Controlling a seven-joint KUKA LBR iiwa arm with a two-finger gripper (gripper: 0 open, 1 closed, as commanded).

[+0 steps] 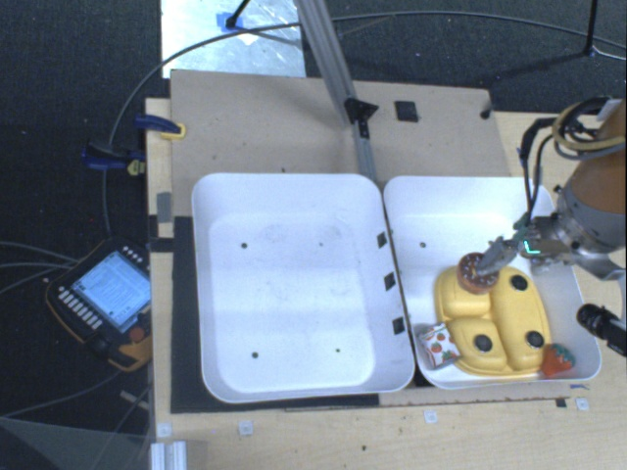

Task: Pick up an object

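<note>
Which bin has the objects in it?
The right bin, on the arm's side: it holds the yellow toy, a small carton and a red piece, all crowded toward its near edge.

no text, label, brand, number or sign can be read. markings are seen on the lit screen of the handheld pendant (pixel 105 289) left of the bench, but they are too small and blurred to be made out. a printed pattern in red and white is seen on the small carton (pixel 438 345) in the right bin (pixel 431 213), and no characters can be resolved there.
</note>
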